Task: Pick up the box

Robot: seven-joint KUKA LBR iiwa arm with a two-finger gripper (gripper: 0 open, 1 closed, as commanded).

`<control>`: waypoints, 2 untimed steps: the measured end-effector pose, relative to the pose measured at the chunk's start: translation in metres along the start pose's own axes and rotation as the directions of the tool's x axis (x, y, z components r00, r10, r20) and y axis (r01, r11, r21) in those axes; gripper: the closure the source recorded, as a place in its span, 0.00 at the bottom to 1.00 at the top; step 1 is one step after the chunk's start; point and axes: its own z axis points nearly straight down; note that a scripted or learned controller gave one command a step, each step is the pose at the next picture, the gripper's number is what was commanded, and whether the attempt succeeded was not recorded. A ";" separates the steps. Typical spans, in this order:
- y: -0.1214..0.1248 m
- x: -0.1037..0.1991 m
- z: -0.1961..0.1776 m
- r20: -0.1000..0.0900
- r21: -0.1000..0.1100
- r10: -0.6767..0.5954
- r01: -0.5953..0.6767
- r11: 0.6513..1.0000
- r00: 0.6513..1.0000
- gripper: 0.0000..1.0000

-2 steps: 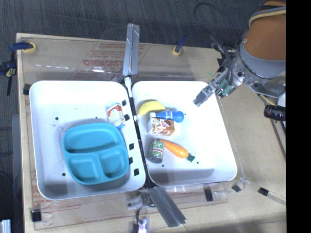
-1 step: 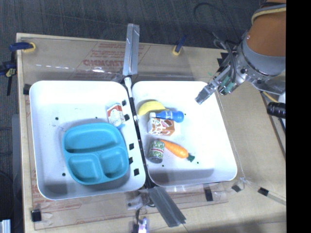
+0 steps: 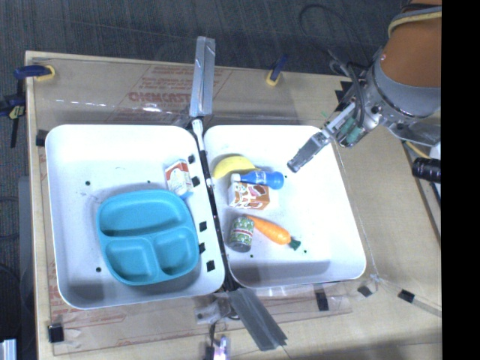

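Even, diffuse overhead light; overall exposure bright. The two shallow white plastic bins (image 3: 334,223) are nearly washed out, with little surface detail on their floors. Soft, short shadows lie beneath the blue three-compartment plastic tray (image 3: 146,235) and along the inner bin walls. Faint glare streaks cross the clear sheet over the tan bench top (image 3: 112,96). Resolution is low and edges slightly soft; the dark floor (image 3: 150,13) beyond stays dim.
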 end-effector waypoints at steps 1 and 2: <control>-0.016 -0.055 0.207 -0.008 0.002 -0.209 0.209 0.978 0.978 0.00; 0.068 -0.023 0.175 -0.006 0.001 -0.187 0.187 0.982 0.982 0.00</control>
